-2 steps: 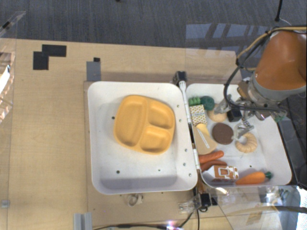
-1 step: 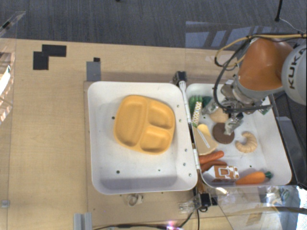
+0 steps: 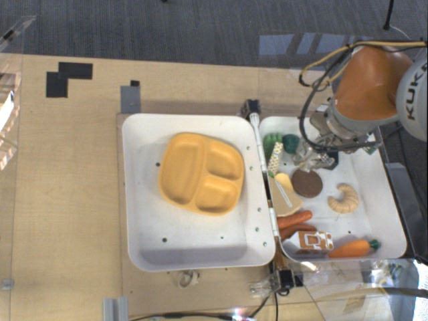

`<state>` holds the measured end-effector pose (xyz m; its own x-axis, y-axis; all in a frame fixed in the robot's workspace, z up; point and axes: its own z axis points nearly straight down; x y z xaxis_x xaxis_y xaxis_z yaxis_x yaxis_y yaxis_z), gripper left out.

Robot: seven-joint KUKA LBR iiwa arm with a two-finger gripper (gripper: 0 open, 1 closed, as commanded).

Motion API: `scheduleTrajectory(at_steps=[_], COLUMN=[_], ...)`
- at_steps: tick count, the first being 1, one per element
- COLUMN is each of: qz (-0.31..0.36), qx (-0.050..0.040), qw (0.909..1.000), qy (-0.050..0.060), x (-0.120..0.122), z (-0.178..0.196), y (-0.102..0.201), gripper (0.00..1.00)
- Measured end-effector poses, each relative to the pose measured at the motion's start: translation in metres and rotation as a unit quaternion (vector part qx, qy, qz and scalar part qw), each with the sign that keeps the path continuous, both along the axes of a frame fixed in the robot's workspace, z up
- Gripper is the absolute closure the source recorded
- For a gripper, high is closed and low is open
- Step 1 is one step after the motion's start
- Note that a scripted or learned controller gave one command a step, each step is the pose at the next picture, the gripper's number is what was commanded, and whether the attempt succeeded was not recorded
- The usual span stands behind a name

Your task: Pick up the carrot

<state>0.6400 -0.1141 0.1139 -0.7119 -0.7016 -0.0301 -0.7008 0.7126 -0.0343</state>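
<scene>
The carrot (image 3: 349, 249) lies in the right bin's (image 3: 394, 206) near corner, just right of a small carton (image 3: 314, 241). The gripper (image 3: 314, 158) hovers at the far end; whether it is open I cannot tell. It should travel nearward and descend across the carrot's middle, clear of the bin wall.

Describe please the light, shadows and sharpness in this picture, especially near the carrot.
Camera view: even, soft light; the carrot is sharp enough to find, though small. Glare falls on the clear plastic below it. The end effector is dark and blurred, casting a faint shadow on the right bin.
</scene>
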Motion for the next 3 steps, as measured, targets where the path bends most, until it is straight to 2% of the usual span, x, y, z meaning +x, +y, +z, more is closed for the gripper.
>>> scheduleTrajectory(at_steps=[1,2,3], qz=[0.0,0.059,-0.148], qx=[0.0002,-0.0062,0.0071], qw=[1.0,0.9982,0.9889], qy=[0.001,0.005,0.008], x=[0.0,0.0,0.018], z=[-0.001,-0.013,-0.016], y=[0.0,0.003,-0.053], gripper=[0.0,0.0,0.0])
